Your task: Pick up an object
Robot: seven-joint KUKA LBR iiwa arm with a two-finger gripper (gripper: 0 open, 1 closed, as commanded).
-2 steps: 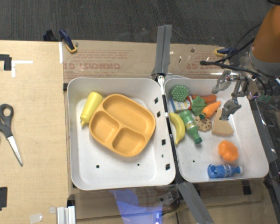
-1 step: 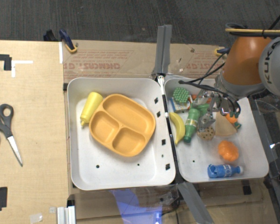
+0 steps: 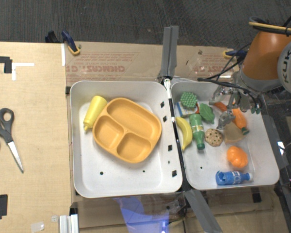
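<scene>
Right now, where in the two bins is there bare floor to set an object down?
Left bin: a wide strip below the orange divided tray. Right bin: a patch between the green bottle, the orange and the blue bottle. Its upper half, around the gripper, is crowded.

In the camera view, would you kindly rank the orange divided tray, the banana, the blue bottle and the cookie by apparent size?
Largest to smallest:
1. orange divided tray
2. banana and blue bottle, which look too close to separate
3. cookie
</scene>
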